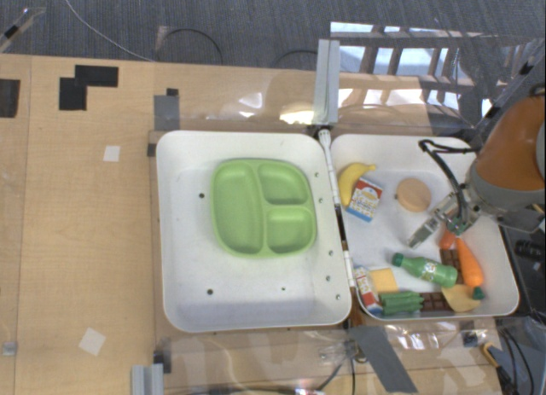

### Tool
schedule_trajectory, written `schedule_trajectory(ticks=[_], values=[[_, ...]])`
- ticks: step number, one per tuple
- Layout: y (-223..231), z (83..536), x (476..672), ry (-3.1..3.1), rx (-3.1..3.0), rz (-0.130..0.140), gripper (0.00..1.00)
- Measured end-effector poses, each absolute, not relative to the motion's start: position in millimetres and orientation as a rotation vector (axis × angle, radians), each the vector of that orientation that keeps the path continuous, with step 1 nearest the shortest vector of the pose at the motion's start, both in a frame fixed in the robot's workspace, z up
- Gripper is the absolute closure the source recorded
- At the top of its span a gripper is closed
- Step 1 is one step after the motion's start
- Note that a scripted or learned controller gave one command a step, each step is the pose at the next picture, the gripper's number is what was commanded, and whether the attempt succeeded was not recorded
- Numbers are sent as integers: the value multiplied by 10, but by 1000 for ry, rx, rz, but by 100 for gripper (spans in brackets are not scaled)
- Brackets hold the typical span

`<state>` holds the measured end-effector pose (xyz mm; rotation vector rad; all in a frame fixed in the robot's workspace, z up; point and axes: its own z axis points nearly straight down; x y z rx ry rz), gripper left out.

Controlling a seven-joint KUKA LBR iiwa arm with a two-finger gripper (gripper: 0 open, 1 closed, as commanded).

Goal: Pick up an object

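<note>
Your gripper (pixel 433 226) hangs low in the right bin (pixel 508 298), fingers spread and grasping nothing, just beside the carrot (pixel 468 263); the pick remains undone.

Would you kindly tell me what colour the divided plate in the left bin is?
The divided plate is light green, as the camera view shows.

Quick count: two white bins (pixel 171 240), one green plate (pixel 261 207), one banana (pixel 351 177), one small carton (pixel 364 199), one round wooden disc (pixel 414 194), one green bottle (pixel 426 270) just below the fingers (pixel 424 233), one carrot (pixel 469 264). The front-corner pile is too jumbled to count.
</note>
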<state>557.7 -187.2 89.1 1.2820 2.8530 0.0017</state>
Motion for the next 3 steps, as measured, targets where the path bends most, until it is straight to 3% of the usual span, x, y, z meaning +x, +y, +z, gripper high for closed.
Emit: schedule_trajectory(ticks=[1, 2, 3], values=[[-1456, 901, 5325, 2725, 1533, 8, 0], [-1005, 881, 6265, 2584, 1769, 11, 0], [-939, 880, 6315, 2429, 1979, 8, 0]])
